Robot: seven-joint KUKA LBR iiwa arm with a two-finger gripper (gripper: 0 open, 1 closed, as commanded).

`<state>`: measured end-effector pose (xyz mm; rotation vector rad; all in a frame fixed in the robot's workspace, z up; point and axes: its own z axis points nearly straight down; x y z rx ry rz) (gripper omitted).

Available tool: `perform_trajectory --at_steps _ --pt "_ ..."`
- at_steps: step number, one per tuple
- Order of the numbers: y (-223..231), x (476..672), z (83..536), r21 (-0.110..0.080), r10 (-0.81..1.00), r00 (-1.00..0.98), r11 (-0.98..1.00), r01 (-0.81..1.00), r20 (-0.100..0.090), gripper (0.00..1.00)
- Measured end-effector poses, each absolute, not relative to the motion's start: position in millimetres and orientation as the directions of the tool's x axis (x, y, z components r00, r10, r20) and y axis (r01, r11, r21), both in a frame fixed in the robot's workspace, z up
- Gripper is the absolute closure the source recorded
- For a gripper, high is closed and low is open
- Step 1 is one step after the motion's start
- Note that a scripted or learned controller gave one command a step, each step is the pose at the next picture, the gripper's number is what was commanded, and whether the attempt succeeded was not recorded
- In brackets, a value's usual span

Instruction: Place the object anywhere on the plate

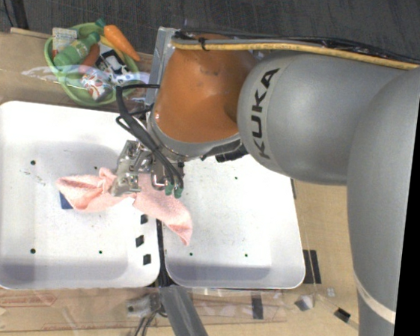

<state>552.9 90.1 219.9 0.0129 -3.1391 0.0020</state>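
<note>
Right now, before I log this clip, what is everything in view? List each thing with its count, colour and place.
cloth: one, pink, crumpled, draped over the ridge between the two bins, mostly in the left one
blue item: one, blue, peeking from under the cloth's left end; too hidden to name
bins: two, white, shallow, side by side on the bench
bowl: one, green, behind the left bin, heaped with toy food and packets
carrot: one, orange, on top of the bowl's heap
bench: one, tan, under the bins, with black tape marks
arm: one, grey with an orange band, reaching in from the right
gripper: one, metal, down at the cloth near the ridge
</note>
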Motion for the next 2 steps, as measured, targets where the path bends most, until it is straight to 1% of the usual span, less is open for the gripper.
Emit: perform_trajectory --at_steps 1,2 --pt "130.3 522.2 228.6 -0.002 -0.008 -1.000 1.000 -0.008 0.002 1.00" --pt "130.3 522.3 228.7 -0.001 -0.007 -1.000 1.000 -0.007 0.002 0.00"
